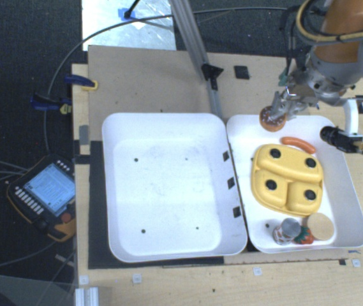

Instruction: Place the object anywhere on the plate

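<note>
The gripper (pixel 282 107) hangs over the far edge of the right bin (pixel 360 222), its fingers pointing down at a small brown, donut-like object (pixel 272 119). The object sits right at the fingertips, but whether the fingers pinch it or merely hover above it cannot be told from this angle. Above the gripper, the grey arm (pixel 334 75) with its orange band (pixel 353 5) reaches in from the right.

Just nearer the camera than the brown object lies a small orange sausage-shaped toy (pixel 298 144), touching or almost touching the far rim of the yellow plate (pixel 288 177). The plate is a divided tray with three compartments, each marked by a dark dot, and it rests in the middle of the right bin. Near the bin's front edge sit a small grey-and-red item (pixel 288 230) and a tan disc (pixel 321 226), just beside each other.

The left bin (pixel 114 171) adjoins the right one. A handheld control pendant (pixel 44 193) lies off the bench at left.
</note>
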`<state>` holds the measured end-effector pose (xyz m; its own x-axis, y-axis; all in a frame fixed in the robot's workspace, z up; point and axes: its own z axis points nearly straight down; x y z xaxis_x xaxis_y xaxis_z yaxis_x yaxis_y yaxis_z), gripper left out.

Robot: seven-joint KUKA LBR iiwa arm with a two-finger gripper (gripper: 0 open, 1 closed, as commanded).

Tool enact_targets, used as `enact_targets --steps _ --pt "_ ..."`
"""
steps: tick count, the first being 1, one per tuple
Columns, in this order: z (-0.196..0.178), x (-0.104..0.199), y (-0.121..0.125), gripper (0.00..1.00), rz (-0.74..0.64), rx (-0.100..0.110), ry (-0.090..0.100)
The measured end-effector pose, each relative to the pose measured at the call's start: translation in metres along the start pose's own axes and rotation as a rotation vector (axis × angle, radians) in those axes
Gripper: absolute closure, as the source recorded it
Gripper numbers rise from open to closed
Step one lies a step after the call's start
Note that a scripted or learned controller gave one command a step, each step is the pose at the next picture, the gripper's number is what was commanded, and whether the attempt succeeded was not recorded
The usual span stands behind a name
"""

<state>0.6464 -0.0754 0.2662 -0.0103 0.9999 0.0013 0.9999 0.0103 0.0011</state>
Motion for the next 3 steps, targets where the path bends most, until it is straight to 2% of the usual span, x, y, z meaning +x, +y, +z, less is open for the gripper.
enact_targets --steps 1,2,3 --pt "0.001 0.059 0.003 1.00 0.001 -0.001 0.000" --pt "0.018 0.104 -0.003 1.00 0.001 0.001 0.000" --pt "0.028 0.163 -0.014 1.00 0.000 0.001 0.001"
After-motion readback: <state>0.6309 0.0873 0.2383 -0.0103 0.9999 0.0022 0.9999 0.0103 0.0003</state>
